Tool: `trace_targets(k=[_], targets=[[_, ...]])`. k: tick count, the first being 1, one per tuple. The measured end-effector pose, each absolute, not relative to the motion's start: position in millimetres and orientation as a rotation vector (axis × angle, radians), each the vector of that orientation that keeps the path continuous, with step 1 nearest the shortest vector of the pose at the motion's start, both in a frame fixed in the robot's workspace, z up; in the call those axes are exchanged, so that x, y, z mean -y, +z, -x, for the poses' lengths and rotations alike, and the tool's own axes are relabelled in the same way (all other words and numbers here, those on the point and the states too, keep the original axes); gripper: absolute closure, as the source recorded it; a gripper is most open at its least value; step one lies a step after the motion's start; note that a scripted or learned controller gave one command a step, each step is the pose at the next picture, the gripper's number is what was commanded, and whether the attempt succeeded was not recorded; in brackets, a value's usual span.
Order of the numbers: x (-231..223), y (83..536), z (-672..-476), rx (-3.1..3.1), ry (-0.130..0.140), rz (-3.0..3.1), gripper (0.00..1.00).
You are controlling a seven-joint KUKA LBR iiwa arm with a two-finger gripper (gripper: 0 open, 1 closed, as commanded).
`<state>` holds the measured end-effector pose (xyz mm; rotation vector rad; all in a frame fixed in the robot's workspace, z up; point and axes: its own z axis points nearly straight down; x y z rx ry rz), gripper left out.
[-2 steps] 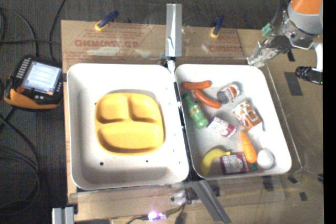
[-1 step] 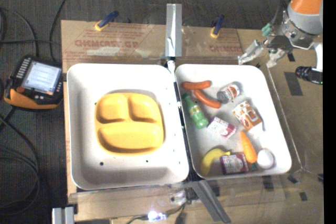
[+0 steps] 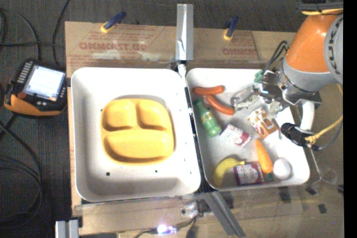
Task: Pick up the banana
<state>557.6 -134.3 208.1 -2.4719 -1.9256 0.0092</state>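
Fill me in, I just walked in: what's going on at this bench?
A robot arm reaches into the right bin from the right, its gripper over the far part, near two sausages. It is meant to pick up the banana, which lies untouched at the bin's near edge beside a carrot. The left bin holds a yellow tray.

The curved yellow banana point(image 3: 225, 166) lies at the near edge of the right white bin point(image 3: 196, 136), close to its near wall. A maroon rectangular packet point(image 3: 248, 173) touches its right side, and an orange carrot point(image 3: 264, 156) lies just beyond. A green plastic bottle point(image 3: 208, 121) and a pink-and-white carton point(image 3: 235, 134) crowd the far side. White floor shows open to the banana's left.
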Motion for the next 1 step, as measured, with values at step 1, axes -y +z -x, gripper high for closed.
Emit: trace_targets(k=[1], targets=[[86.1,185.0,-483.5,2.334,0.007,2.09,0.0]])
